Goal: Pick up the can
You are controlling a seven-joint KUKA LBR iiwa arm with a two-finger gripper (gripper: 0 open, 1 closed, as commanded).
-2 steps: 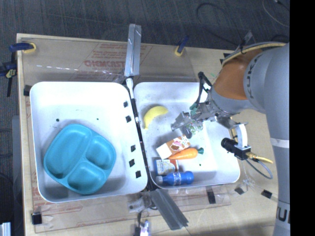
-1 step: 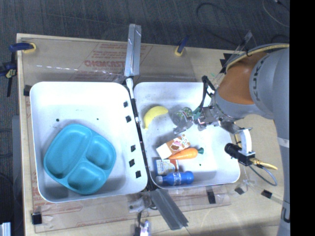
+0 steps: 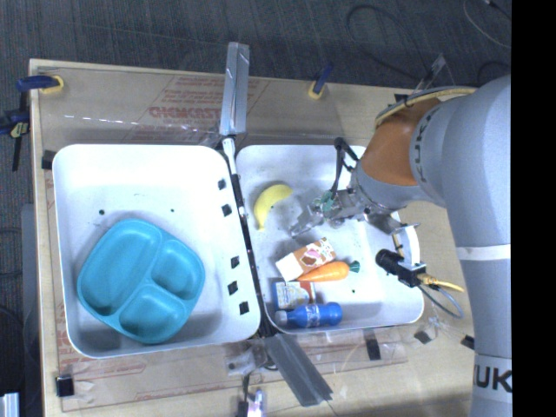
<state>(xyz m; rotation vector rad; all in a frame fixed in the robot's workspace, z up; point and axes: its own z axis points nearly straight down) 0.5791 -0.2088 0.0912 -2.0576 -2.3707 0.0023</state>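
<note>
Well, your target looks to be the blue can [image 3: 314, 315], lying on its side along the near wall of the right bin [image 3: 375, 289]. At this slant it could pass for a small bottle, so treat that as likely and not certain. It lies just below the carrot [image 3: 327, 273] and the small carton [image 3: 311, 256], with a blue-and-white packet [image 3: 291, 294] touching its left end.

The gripper [image 3: 314, 214] hangs over the middle of the bin, near the banana [image 3: 270, 200] and well apart from the can. You cannot tell from this view whether it is open or closed, and nothing is visibly held in it.

Expect the can to be stiff, smooth-skinned and prone to rolling, and probably light enough to skid if nudged. Take it across the middle of its body, with the jaws square to its long axis. Mind the bin wall close behind it, which leaves little room on that side.
</note>
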